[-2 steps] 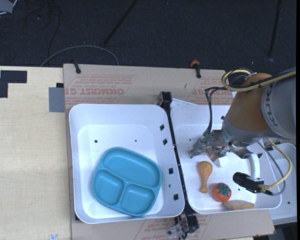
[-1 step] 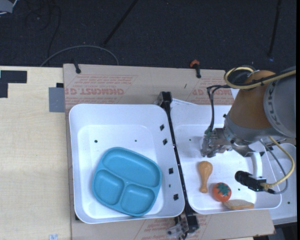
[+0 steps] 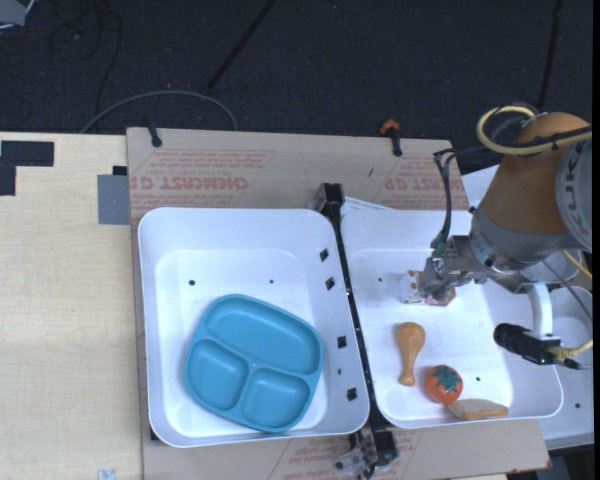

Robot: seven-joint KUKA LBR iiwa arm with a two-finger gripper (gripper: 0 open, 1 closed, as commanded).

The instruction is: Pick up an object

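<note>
The gripper (image 3: 435, 290) hangs low in the upper part of the right bin (image 3: 540, 408), right of frame centre, at the end of the grey arm (image 3: 525, 203) with its orange band. Whether its claw is spread or pressed together I cannot tell; the tip is a small dark tangle from this height, and nothing is plainly pinched in it.

The nearest candidate is the drumstick (image 3: 409, 350), lying just below the gripper in the frame and a little to its left, apart from it. Its long axis runs nearly up-down in the picture, fat rounded end toward the gripper, thin shank toward the bottom edge. A grasp would likely want the claw closing across that axis, left to right.

Lower right of the drumstick sit 2 more items touching each other: a tomato (image 3: 444, 383), round, red-orange with a green top, and a bread slice (image 3: 476, 409), flat and tan, against the bin's lower wall. All 3 look like smooth, hard plastic toys.

The left bin (image 3: 170, 238) holds a blue plate (image 3: 254, 362), glossy, rounded, with 3 compartments, well apart from the gripper.
</note>
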